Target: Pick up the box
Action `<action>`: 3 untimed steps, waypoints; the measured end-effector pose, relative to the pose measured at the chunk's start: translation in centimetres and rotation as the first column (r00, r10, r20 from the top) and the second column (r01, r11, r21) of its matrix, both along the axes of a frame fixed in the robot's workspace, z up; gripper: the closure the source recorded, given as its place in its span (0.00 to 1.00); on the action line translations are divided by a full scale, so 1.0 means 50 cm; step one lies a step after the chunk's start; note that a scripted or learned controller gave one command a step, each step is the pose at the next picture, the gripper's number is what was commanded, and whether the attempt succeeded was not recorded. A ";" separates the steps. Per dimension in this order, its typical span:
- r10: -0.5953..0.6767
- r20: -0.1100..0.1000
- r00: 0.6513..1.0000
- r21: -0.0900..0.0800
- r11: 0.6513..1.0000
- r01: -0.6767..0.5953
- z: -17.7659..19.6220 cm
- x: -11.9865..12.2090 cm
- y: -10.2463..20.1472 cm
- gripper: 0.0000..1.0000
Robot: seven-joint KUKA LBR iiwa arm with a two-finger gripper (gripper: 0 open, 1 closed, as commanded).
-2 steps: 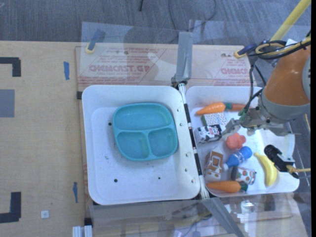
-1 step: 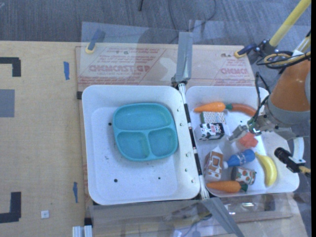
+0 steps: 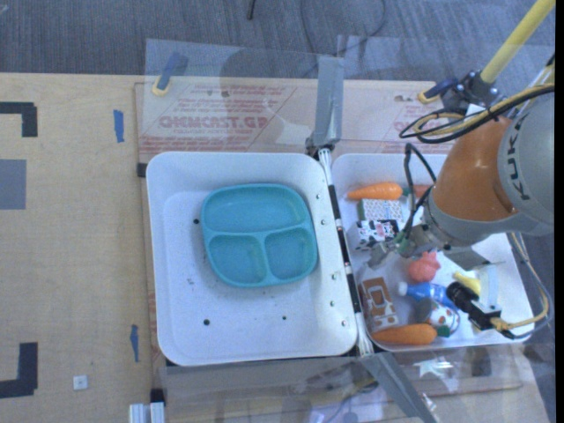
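In the right bin (image 3: 520, 252) lie two boxes. A small brown box (image 3: 377, 299) rests flat near the bin's left wall, towards the front. A white box with red dots (image 3: 382, 210) sits further back, just under a carrot. My gripper (image 3: 394, 247) hangs low between the two boxes, right beside a black-and-white patterned piece (image 3: 374, 230). The orange wrist band (image 3: 467, 188) covers the bin's middle right. Nothing visibly sits between the fingers.
The left bin (image 3: 176, 324) holds a teal divided plate (image 3: 260, 234). Around the gripper lie an orange carrot (image 3: 376, 190) at the back, another carrot (image 3: 404, 334) at the front, a pink-red toy (image 3: 427, 265), a blue piece (image 3: 421, 291) and a yellow piece (image 3: 468, 281).
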State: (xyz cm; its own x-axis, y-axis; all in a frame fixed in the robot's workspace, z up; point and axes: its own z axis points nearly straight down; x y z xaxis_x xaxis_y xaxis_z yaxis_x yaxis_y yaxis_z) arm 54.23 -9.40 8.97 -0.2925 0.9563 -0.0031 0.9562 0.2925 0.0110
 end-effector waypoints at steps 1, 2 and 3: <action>-0.065 -0.009 0.998 -0.001 0.998 0.065 0.048 0.094 -0.084 0.00; -0.180 0.000 0.984 -0.001 0.984 0.180 0.007 0.147 -0.034 0.00; -0.226 -0.054 0.973 -0.013 0.974 0.225 0.032 0.226 -0.042 0.00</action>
State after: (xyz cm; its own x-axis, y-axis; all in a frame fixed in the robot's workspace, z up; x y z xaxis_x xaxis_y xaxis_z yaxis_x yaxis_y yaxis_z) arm 65.54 -11.49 10.56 -0.0693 0.9976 0.0004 0.9966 0.0692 -0.0443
